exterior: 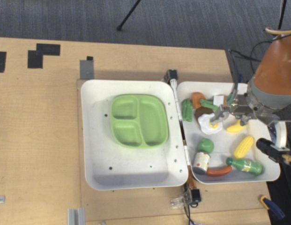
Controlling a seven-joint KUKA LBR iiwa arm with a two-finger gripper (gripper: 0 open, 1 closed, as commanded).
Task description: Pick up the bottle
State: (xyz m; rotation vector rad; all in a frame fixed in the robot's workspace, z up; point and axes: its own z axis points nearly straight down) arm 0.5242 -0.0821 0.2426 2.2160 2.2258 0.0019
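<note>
1. Bench of pale wood (37, 139) bears two shallow white plastic bins side by side: the left bin (96, 175) and the right bin (272, 170), the latter partly hidden by the arm
2. Left bin holds a light green plastic tray with three compartments (138, 121), lying flat near its middle
3. Grey arm with an orange band (276, 69) enters from the right and covers the right bin's far right corner; its two-finger gripper (226, 112) hangs over the upper middle of that bin
4. Whether the gripper is released or clenched cannot be told, since its tips blur into the clutter beneath
5. Green plastic bottle with a yellow label (244, 165) lies on its side near the right bin's front edge, well apart from the gripper
6. Just left of the bottle lies a red toy sausage (218, 171), touching or nearly touching its neck end, and beside that a small white can (201, 161)
7. Yellow toy corn cob (243, 146) sits tilted just above the bottle; a yellow toy banana (234, 128) is half covered by the gripper
8. White fried-egg toy (208, 124) lies under the gripper; a green toy vegetable (187, 110) rests by the bin's left wall
9. Brown and orange pieces behind the egg are too crowded to make out
</note>
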